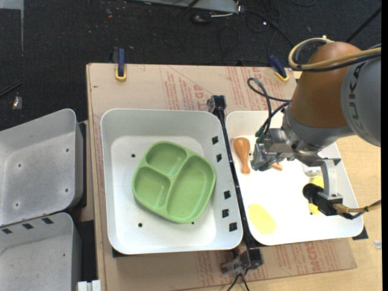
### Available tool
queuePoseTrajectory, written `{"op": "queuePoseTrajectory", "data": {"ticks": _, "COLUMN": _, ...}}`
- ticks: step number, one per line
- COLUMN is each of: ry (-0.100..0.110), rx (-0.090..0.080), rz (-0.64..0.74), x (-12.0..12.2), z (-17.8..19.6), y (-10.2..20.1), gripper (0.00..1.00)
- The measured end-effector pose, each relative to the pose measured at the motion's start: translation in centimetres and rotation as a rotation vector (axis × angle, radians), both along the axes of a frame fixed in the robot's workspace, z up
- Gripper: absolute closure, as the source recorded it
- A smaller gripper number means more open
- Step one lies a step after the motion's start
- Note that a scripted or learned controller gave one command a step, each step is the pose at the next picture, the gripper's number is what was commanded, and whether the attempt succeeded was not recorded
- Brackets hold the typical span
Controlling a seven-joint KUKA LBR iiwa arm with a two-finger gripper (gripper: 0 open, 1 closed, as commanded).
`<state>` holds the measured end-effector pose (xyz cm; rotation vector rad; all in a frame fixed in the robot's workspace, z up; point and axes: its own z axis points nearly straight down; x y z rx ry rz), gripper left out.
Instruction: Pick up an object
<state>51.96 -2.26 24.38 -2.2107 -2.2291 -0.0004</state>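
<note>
The orange drumstick-shaped object (242,152) is lying in the right bin (291,238), just to the left of the end effector (265,160), very near it. Whether the end effector is opened or closed cannot be told, and nothing is seen held in it. A yellow flat piece (262,218) is placed below it. For a good grasp, the end effector should probably be centred over the object's narrow part before it is lowered, away from the bin wall.
</note>
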Motion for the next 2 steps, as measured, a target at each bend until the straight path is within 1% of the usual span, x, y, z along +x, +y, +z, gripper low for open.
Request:
{"op": "queuePoseTrajectory", "data": {"ticks": 1, "ry": 0.001, "rx": 0.000, "rz": -0.001, "x": 0.1, "z": -0.9, "y": 4.5, "gripper": 1.00}}
{"op": "queuePoseTrajectory", "data": {"ticks": 2, "ry": -0.002, "rx": 0.000, "rz": 0.000, "x": 0.1, "z": -0.1, "y": 9.7, "gripper": 1.00}}
